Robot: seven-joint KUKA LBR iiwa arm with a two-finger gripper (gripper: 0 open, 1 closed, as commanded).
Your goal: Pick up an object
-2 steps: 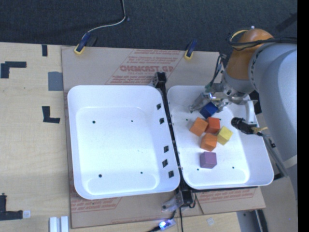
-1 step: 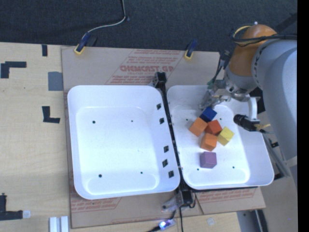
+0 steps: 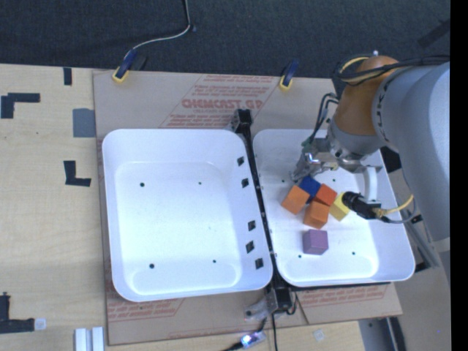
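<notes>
White plastic bins are seen side by side on a desk, viewed from above. Nothing is seen inside the left bin. In the right bin, a tight cluster of blocks is found: an orange block, a blue block, a second orange block and a yellow block, with a purple block lying apart, nearer the front. The end effector is poised just above the blue block. Its opening cannot be told, and nothing is seen held. The approach step is judged underway; a descent and closure on one block would be called for next.
</notes>
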